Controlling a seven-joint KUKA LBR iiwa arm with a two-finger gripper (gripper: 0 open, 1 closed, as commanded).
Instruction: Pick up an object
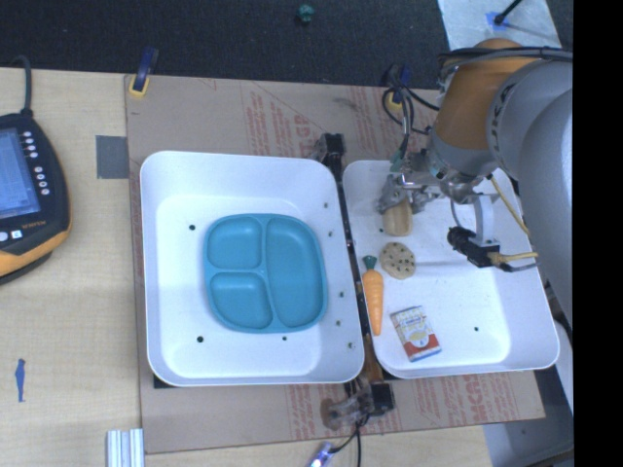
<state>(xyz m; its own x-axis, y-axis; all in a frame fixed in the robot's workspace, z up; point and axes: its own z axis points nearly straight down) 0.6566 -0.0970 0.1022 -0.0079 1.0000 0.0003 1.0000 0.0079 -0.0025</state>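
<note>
Notably, a tan block-like item [396, 221] lay in the upper left of the right bin [506, 343], directly under the gripper [401, 198], which touched or nearly touched its top; whether it was pinched could not be told. Just below sat a round speckled cookie [397, 259], then an orange carrot [373, 300] along the bin's left wall, and a small carton [415, 333] with a red edge, print unreadable. Left bin [170, 193]: one blue divided plate [265, 271]. Far left: a handheld pendant [27, 193].
</note>
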